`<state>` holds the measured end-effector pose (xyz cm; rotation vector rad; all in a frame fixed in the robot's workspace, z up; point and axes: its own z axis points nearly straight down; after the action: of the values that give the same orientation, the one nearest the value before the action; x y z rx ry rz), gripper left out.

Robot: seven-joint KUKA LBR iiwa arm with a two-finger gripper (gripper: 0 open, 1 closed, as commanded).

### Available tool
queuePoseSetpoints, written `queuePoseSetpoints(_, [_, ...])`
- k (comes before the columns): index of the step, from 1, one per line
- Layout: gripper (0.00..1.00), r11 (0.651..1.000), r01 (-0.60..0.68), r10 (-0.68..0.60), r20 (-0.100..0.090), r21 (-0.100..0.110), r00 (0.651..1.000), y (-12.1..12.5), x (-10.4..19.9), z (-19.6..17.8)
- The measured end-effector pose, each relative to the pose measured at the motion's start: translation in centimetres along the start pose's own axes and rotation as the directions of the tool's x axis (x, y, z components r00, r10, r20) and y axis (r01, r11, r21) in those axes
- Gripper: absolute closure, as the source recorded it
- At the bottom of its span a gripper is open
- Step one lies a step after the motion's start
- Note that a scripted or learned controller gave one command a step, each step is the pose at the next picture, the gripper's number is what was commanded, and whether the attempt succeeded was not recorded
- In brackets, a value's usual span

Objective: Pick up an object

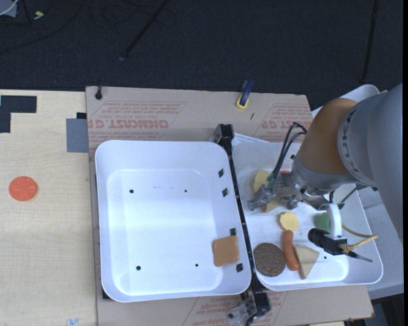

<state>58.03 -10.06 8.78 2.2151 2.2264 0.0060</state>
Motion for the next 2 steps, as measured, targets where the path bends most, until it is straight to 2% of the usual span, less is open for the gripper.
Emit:
queuePoseSetpoints(1, [0.0,1.0,-0.003,0.003,0.001,0.002,1.0,3.9,1.9,0.0])
queuePoseSetpoints(2, [0.0,1.0,-0.01,0.01,0.0,0.014,1.0,-6.9,0.6,0.1])
